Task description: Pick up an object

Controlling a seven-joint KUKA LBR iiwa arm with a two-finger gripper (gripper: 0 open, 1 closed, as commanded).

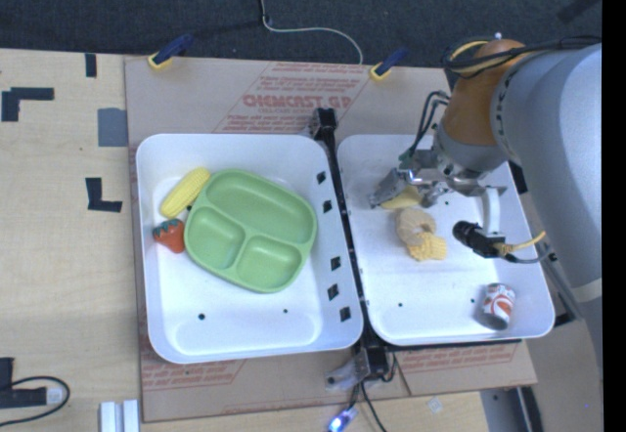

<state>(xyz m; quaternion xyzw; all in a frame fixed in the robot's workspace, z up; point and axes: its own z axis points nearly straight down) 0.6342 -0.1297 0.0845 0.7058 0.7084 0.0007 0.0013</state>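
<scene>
Target item: pale yellow, lumpy soft toy food piece (419, 233), lying on the floor of the right shallow white bin (391, 313), near its middle.
Long axis: you will see it runs roughly from upper left to lower right, the crinkled yellow end lowest.
Relation to pincer: the item lies just below and slightly right of the pincer (399, 188); the gap looks small, but you cannot tell whether they touch.
Pincer state: you cannot tell how far it is parted; nothing is visibly held.
Arm pose: the grey arm with orange band (476, 112) reaches in from the right, wrist bent down over the bin's upper middle.
Neighbours, same bin: small orange-and-white can (497, 305) at the lower right corner.
Left bin (245, 337): green divided plastic plate (250, 230), yellow toy corn cob (185, 191), red toy strawberry (170, 236).
Support: tabletop (59, 274).
</scene>
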